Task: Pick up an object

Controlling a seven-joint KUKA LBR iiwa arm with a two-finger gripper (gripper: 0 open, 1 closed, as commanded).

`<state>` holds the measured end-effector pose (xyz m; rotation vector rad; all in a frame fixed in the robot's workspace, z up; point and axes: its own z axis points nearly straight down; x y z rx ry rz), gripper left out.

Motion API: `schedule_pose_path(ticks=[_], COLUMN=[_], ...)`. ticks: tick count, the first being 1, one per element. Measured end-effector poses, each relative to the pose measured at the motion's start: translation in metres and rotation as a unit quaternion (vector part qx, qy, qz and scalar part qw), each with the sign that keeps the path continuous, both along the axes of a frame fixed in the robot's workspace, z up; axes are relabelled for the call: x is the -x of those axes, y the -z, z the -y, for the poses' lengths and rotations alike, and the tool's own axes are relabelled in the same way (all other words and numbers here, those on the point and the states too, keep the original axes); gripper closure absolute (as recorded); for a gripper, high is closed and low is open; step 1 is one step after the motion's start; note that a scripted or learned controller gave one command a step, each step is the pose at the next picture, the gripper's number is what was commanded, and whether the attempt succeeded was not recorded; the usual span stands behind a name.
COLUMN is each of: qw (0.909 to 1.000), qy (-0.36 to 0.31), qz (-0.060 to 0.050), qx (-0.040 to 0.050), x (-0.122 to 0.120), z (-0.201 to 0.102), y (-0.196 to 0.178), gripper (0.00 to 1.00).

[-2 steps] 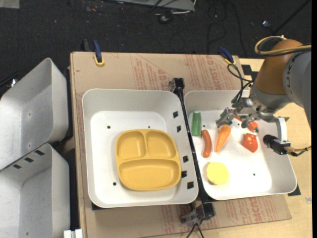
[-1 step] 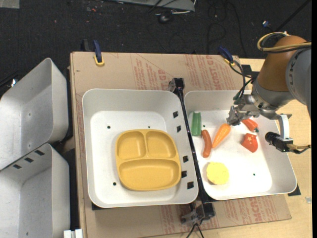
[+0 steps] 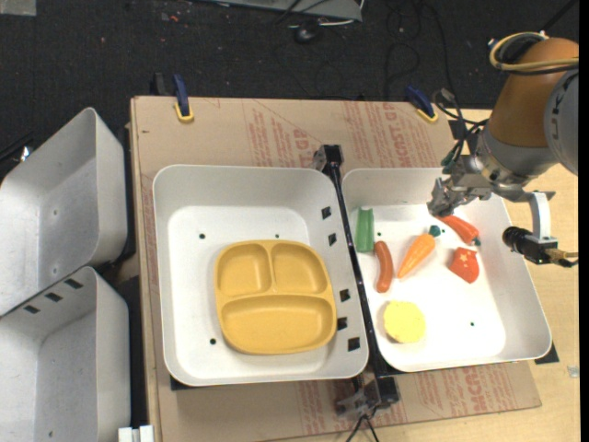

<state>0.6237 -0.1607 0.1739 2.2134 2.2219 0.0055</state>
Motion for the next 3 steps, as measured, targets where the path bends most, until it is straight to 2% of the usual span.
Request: schedule_pose_path(ticks=[1, 2, 3], qw=[1.0000, 1.0000, 1.0000], qy=[0.000, 0.000, -0.002], qz=[0.000, 0.000, -0.003], qx=[0.0005, 0.0004, -0.0008], x=[-0.006, -0.007, -0.012], z=[0.004, 0.004, -0.046], y=[-0.063, -0.106, -0.101], gripper=[1.00, 1.00, 1.00])
